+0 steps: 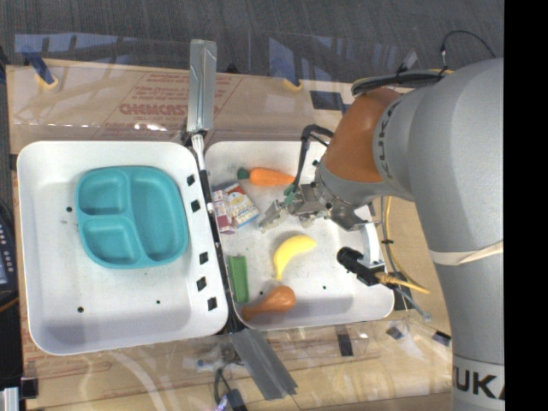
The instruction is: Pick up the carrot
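**Gripper just below the carrot in the right bin**

I see the arm [428, 152] reaching in from the right over the right bin [342, 311]; the left bin [34, 247] holds a teal tray [133, 215]. My gripper [282, 212] hangs just below and slightly right of the carrot [269, 177], which lies lengthwise left to right near the far wall. I cannot tell the gripper's state. A carton [233, 209] sits left, a banana [291, 253] below; nothing blocks the carrot.
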Available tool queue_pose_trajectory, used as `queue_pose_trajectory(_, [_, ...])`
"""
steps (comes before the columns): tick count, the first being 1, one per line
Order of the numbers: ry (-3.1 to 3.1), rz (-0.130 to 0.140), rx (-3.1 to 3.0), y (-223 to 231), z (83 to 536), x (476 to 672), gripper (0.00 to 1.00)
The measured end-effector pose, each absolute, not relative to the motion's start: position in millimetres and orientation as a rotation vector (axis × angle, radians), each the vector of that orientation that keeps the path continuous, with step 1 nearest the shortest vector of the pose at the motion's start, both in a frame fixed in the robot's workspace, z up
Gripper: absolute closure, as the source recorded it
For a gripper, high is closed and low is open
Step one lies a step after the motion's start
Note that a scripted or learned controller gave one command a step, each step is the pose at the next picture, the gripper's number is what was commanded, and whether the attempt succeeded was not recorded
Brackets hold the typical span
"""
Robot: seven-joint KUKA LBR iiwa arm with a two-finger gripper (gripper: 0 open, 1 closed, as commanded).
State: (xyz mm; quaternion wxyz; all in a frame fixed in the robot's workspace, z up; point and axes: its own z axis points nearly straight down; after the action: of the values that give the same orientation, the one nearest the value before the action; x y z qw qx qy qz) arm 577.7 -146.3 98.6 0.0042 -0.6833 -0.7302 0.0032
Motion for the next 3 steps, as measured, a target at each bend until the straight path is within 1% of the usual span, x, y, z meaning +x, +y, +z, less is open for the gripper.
queue_pose_trajectory(1, [-2.468, 0.003, -1.939, -142.2, 173.0, 656.6, 0.0])
queue_pose_trajectory(2, [-2.368, 0.002, -2.063, -122.6, 95.3, 657.7, 0.0])
queue_pose_trajectory(3, [-1.871, 0.006, -2.52, -139.2, 154.1, 656.1, 0.0])
